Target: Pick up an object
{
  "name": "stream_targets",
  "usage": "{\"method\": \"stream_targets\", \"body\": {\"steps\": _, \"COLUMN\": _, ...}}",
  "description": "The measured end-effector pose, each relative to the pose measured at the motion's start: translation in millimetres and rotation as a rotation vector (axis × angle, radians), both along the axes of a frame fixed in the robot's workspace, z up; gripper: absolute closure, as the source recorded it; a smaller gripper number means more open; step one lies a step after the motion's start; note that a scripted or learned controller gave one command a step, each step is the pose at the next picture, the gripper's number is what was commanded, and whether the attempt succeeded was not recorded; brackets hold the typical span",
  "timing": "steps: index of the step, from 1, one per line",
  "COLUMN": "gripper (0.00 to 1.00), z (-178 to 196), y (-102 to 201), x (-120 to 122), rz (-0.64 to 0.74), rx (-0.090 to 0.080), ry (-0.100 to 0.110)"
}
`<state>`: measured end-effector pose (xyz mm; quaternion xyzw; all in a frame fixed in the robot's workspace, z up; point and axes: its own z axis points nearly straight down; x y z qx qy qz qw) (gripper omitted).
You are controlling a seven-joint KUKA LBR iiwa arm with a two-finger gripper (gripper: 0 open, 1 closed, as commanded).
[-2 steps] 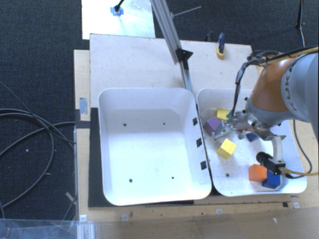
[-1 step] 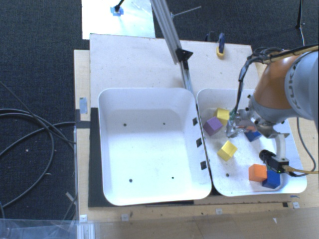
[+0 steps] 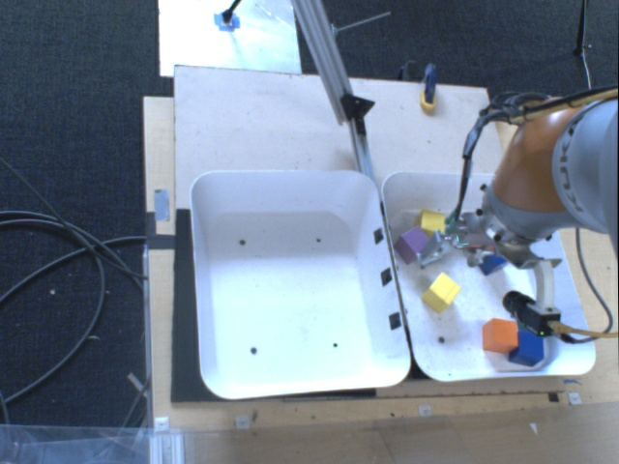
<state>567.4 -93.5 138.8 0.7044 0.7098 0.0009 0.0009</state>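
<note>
My gripper (image 3: 447,246) hangs low over the right bin (image 3: 571,361), in its upper left part. Just left of it lies a purple block (image 3: 412,244), touching or nearly touching the gripper. A small yellow block (image 3: 431,221) sits right behind the gripper. Another yellow block (image 3: 442,291) lies a little in front of it. A small blue piece (image 3: 491,264) peeks out under the wrist. At the bin's front right, an orange block (image 3: 500,335) rests against a blue block (image 3: 527,350).
The left bin (image 3: 280,278) stands beside the right one, with a divider of black clips between them. A slanted metal pole (image 3: 324,51) rises behind the bins. A black cable connector (image 3: 527,312) hangs from the arm above the orange block.
</note>
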Motion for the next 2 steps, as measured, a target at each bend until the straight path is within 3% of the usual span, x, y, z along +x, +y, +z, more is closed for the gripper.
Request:
{"method": "stream_targets", "body": {"steps": 1, "gripper": 0.00, "z": -49, "y": -3, "x": -29, "rz": -0.007, "rx": 0.001, "ry": 0.008}}
{"method": "stream_targets", "body": {"steps": 2, "gripper": 1.00, "z": -36, "y": -3, "x": -27, "rz": -0.003, "rx": 0.000, "ry": 0.001}}
